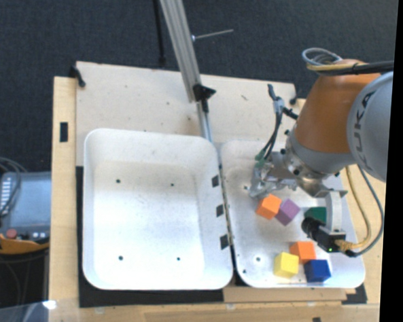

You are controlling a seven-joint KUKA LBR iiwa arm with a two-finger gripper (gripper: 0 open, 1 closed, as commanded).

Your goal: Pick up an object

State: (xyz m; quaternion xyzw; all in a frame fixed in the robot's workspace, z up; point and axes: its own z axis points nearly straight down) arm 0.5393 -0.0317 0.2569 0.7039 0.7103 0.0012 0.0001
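Dark carpet lies all around the wooden bench (60, 182) with two white bins. Over the right bin (250, 262), near its top edge, hangs the gripper (263, 181). I cannot tell if it is spread or pinched, and nothing shows in it. Just beside it sit an orange block (269, 206) and a purple block (288, 212). More blocks wait by the bottom edge. Nothing is picked up yet, I think. The arm (333, 117) bends down from the right.
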